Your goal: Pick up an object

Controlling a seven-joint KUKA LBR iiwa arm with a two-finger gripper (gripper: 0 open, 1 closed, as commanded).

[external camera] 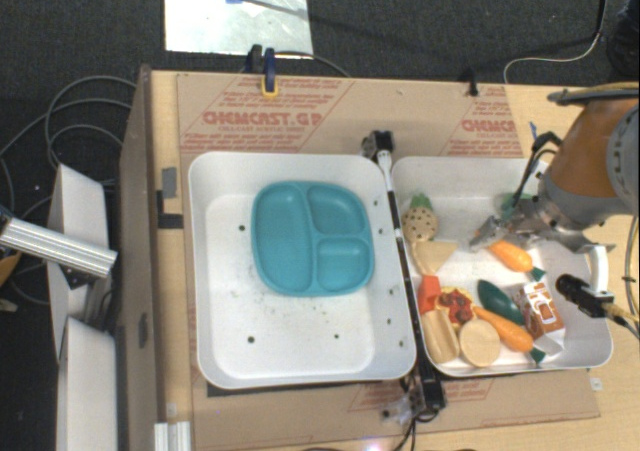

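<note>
The pincer (497, 229) hovers low in the right bin (455, 184), near the orange carrot (511, 256); whether it is spread cannot be told.

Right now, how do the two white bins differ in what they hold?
The left bin holds one thing, a teal divided plate; the right bin holds many small toy foods crowded together. The gripper reaches into the right bin, not the left. Both are shallow, white and side by side.
</note>
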